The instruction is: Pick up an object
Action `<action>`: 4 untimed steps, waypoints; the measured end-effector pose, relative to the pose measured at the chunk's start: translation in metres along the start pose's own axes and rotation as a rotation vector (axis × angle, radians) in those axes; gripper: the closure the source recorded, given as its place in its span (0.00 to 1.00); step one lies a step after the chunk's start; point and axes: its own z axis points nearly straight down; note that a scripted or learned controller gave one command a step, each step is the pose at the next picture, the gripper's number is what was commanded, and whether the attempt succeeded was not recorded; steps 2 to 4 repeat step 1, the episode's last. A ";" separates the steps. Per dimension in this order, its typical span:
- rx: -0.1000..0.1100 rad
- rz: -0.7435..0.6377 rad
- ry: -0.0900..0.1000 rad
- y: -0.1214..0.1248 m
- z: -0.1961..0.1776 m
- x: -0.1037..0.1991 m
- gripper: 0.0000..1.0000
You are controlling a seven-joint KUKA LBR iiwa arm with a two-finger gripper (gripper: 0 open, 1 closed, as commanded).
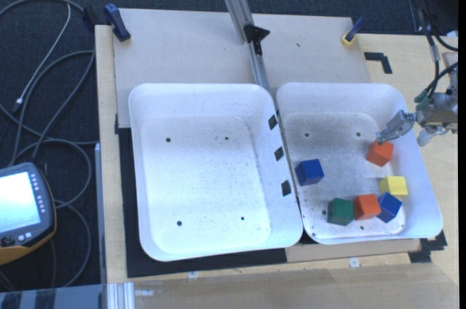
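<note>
Reaching in from the right, the two-finger metal gripper [399, 127] sits over the right white plastic bin [342, 98]; whether its jaws are open or closed I cannot tell. 1 finger slants down-left toward the small orange plastic cube [379, 153], which lies just below and left of the tip, seemingly touching or nearly so. That cube is the nearest target, tilted corner-on. Farther out sit a yellow cube [394, 186], a second orange cube [367, 206], a green cube [340, 211] and 2 blue cubes [309, 171]. The left white bin [145, 103] lies beyond.
</note>
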 end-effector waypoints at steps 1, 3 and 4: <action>0.007 -0.001 0.001 0.059 0.109 -0.022 0.00; 0.007 -0.001 0.001 0.059 0.109 -0.022 0.00; 0.007 -0.001 0.001 0.059 0.109 -0.022 0.00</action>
